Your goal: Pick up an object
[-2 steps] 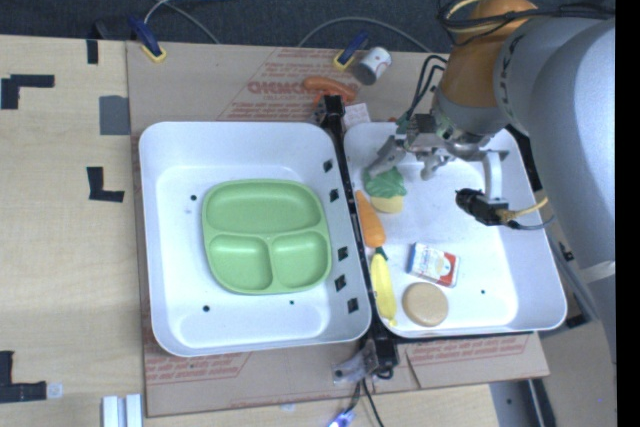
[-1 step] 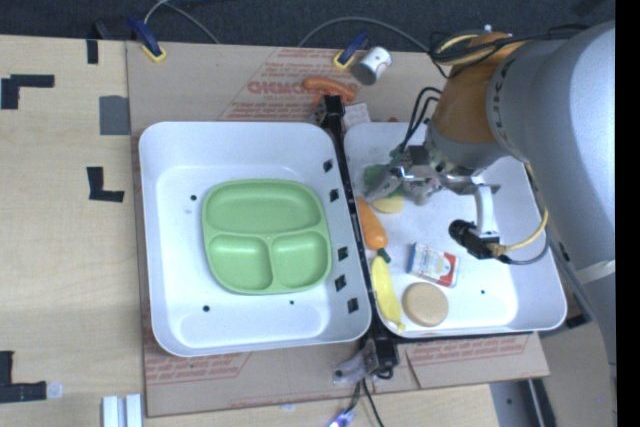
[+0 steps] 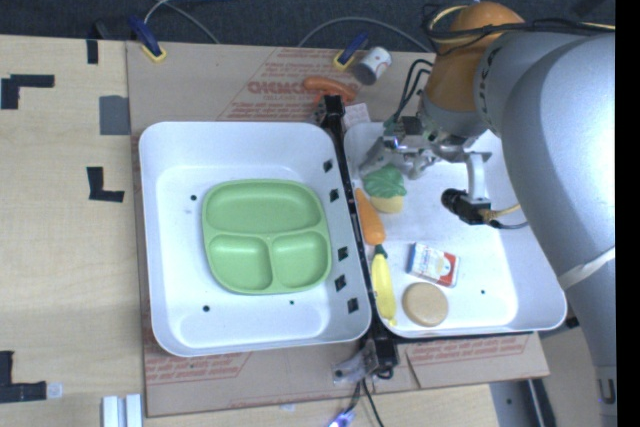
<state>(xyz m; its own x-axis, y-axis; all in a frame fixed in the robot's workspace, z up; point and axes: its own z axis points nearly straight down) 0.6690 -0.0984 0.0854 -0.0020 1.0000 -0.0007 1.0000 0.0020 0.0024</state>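
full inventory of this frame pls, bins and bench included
bins: 2, white, side by side on the bench
divided plate: 1, light green, three compartments, middle of the left bin
green and yellow toy: 1, green top over yellow, upper left of the right bin, under the gripper
carrot: 1, orange, along the right bin's left wall
banana: 1, yellow, lower left of the right bin
small carton: 1, white and red, middle of the right bin
round cookie: 1, tan, near edge of the right bin
hot dog: 1, orange-red, on the cardboard behind the bins
clamps: 2, blue and yellow, at the cardboard's far edge
arm: 1, grey with orange band, from the right
gripper: 1, metal, over the right bin's upper left
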